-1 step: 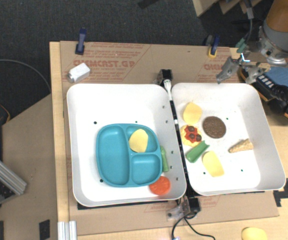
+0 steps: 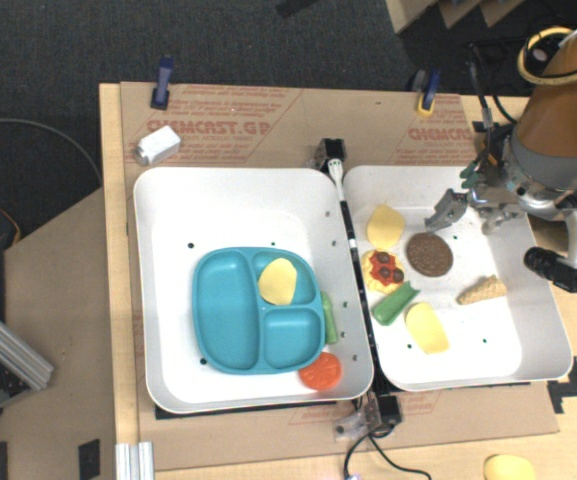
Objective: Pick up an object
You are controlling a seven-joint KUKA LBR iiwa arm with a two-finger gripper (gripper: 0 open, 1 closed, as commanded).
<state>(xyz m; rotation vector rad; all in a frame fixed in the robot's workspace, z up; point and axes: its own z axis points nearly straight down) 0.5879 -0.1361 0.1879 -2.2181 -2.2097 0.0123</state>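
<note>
Lying dark all around: carpet (image 2: 58, 28), with a metal rail (image 2: 8, 353) slanting at the bench's 8 o'clock. Carrying both bins: a brown board (image 2: 268, 128) printed in red, pinched by two blue clamps (image 2: 163, 78) along its 12 o'clock edge. Resting on the board near its 10 o'clock corner: a white block (image 2: 158, 145).

Sitting in the left bin (image 2: 168, 218): a teal tray (image 2: 228, 318) holding a yellow piece (image 2: 278, 281), with a red ball (image 2: 320, 371) touching the tray at 5 o'clock.

Lying in the right bin (image 2: 528, 348): a yellow lump (image 2: 385, 226), a red piece (image 2: 381, 266), a green stick (image 2: 393, 303), a yellow chunk (image 2: 426, 328), a brown disc (image 2: 430, 255) and a tan wedge (image 2: 481, 290).

Hanging over that bin at 1 o'clock of the disc, gripping nothing visible: the gripper (image 2: 471, 211); wide or narrow, cannot tell.
</note>
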